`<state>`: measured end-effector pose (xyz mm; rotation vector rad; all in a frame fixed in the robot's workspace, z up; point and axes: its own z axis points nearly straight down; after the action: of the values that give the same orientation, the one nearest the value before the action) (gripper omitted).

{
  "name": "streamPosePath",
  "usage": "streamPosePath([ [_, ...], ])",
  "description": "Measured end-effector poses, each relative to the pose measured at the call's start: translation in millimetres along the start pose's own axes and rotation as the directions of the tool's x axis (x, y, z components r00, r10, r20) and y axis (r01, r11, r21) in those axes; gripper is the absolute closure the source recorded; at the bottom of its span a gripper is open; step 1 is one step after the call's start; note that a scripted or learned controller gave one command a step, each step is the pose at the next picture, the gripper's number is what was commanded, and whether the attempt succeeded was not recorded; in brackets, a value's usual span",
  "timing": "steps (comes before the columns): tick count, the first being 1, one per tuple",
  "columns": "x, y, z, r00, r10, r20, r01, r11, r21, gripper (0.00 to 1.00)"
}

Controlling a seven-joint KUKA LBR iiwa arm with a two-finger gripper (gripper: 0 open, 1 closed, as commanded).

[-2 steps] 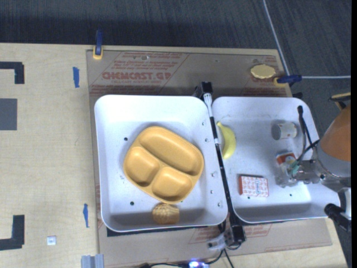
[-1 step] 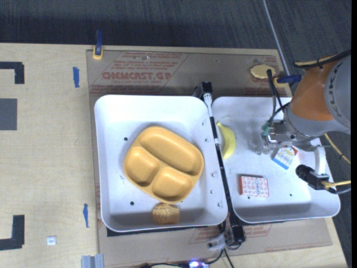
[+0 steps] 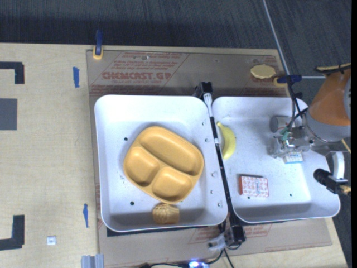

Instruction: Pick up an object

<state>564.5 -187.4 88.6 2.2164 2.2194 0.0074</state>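
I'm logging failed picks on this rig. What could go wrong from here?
The end effector sits over bare floor of the right bin, apart from the small red box and the banana, so closing here may grab nothing. The banana lies against the bin's left wall, leaving little finger room.

A tan disc point(image 3: 263, 71) lies on the brown board point(image 3: 145, 71), beyond the right bin point(image 3: 318, 208).
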Motion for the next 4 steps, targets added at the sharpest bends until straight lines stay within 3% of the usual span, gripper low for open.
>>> streamPosePath([
  [1, 51, 41, 2, 1.000, -0.001, 0.001, 0.001, 1.000, -0.001, 1.00],
  [2, 2, 14, -23, 1.000, 0.001, 0.000, -0.001, 1.000, 0.007, 1.00],
  [3, 2, 14, -22, 1.000, 0.001, 0.000, -0.001, 1.000, 0.007, 0.00],
  [4, 43, -34, 3, 1.000, 0.001, -0.001, -0.001, 1.000, 0.004, 0.00],
])
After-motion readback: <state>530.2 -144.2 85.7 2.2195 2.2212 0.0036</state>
